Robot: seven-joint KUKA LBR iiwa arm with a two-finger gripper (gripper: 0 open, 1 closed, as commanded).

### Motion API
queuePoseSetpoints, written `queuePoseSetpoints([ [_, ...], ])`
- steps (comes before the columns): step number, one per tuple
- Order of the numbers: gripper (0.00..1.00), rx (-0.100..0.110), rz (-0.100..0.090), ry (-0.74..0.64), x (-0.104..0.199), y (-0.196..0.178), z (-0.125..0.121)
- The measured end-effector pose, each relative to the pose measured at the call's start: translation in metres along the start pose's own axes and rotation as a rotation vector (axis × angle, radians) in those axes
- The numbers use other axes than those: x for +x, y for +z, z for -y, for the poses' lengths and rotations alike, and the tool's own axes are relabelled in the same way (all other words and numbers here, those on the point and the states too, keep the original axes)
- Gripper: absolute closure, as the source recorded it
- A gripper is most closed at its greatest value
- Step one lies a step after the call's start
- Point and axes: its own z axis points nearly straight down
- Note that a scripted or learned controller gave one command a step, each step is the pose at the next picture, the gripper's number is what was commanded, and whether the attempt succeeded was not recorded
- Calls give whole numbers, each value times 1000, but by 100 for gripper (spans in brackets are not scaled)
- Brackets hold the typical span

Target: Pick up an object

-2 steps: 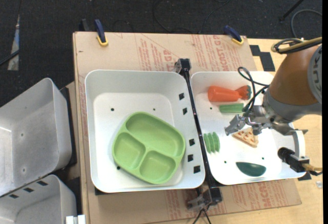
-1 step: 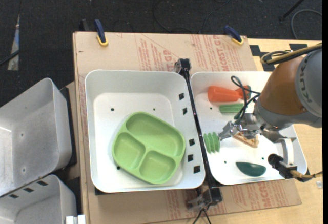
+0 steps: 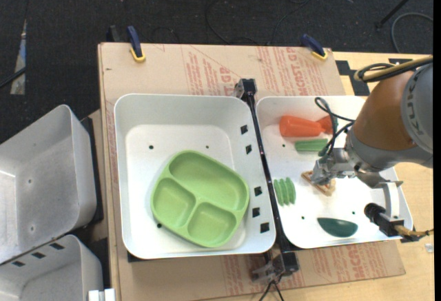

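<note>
Gripper (image 3: pixel 323 179), right bin (image 3: pixel 303 234): low over tan scrap (image 3: pixel 325 187), jaw state unreadable; risk, scrap skids aside on closing.

A brown board (image 3: pixel 186 72) carries two white bins (image 3: pixel 131 155). Two yellow-and-blue clamps (image 3: pixel 136 45) grip its far edge. Off its left edge stand two more white tubs (image 3: pixel 38 169). Black cables (image 3: pixel 241 24) cross the dark carpet beyond.
</note>
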Motion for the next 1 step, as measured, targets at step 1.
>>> queuePoseSetpoints([
  [1, 100, 8, -5, -3, -11, -56, -2],
])
